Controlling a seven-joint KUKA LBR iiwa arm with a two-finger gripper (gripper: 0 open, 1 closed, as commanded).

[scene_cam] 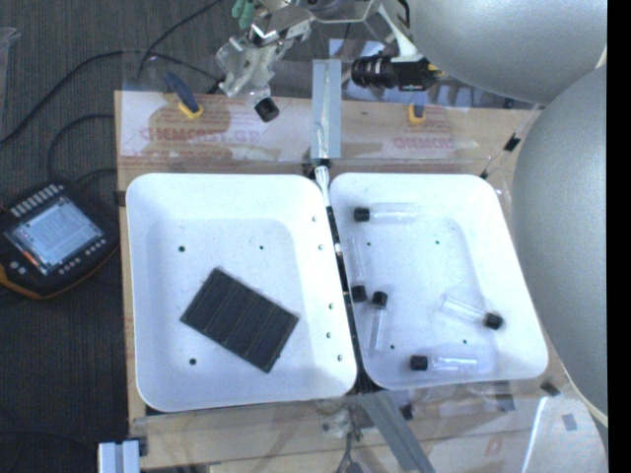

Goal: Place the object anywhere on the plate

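Gripper (254,67) sits high at the top centre of the frame, above the back edge of the bench, well apart from both bins. A clear vial with a black cap (266,108) shows at its lower end, apparently between the fingers; judged to be clenched on that vial, though the clear body is hard to separate from the gripper parts behind it.

Left bin (148,215): holds a dark ribbed rectangular plate (240,319), lying flat and turned at an angle, in the lower middle of the bin. Nothing rests on it.

Right bin (493,225): several loose clear vials with black caps. One near the top (389,213), a pair by the left wall (375,313), one at lower right (468,311), one along the bottom (444,364).

Progress, as judged: the pick looks done, with a vial lifted out. Left to do: carry it down and to the left over the plate, lower it, release. The vial is round and could roll off the ribbed surface.

Writing: faded red print on the back board (197,131) behind the bins, not legible. White arm casing at top right carries part of a dark letter, cut off. Handheld controller (49,239) at left of frame; screen text too small to read.
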